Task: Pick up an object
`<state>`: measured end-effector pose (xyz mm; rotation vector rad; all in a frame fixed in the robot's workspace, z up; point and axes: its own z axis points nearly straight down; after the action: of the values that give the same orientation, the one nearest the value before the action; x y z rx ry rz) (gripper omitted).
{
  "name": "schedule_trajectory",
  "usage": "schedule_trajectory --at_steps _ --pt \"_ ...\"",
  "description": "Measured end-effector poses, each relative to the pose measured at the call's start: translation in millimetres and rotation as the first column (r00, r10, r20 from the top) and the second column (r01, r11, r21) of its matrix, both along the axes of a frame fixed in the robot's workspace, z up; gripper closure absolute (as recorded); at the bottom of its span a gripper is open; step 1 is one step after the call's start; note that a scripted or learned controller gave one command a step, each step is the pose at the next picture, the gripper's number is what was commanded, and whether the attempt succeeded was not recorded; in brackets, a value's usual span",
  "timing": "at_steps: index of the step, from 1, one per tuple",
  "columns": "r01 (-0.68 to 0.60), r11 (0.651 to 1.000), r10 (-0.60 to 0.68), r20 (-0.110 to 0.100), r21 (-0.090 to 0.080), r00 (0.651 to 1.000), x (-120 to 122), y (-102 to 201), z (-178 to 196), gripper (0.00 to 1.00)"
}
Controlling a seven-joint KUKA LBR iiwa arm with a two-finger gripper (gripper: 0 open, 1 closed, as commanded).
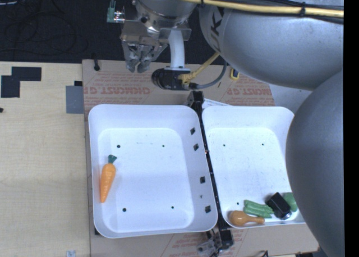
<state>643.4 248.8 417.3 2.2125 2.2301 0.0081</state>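
An orange toy carrot (107, 181) with a green top lies near the left wall of the left bin (140, 116). In the right bin (247, 116), at the front right corner, lie a green bean pod (258, 209), a black block (279, 205), a green piece (290, 201) and a tan pear-shaped object (244, 218). My gripper (139, 61) hangs high above the back edge of the left bin, over the cardboard, fingers close together with nothing between them.
The bins sit on a cardboard sheet (120, 85) on the light bench. A black divider strip (203, 160) runs between the bins. The big grey arm body (280, 31) covers the upper right and the right bin's right side.
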Motion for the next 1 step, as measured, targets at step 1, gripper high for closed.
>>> schedule_trajectory --at_steps 1 --pt "0.003 1.0 -0.003 0.006 0.0 1.0 -0.4 -4.2 120.1 1.0"
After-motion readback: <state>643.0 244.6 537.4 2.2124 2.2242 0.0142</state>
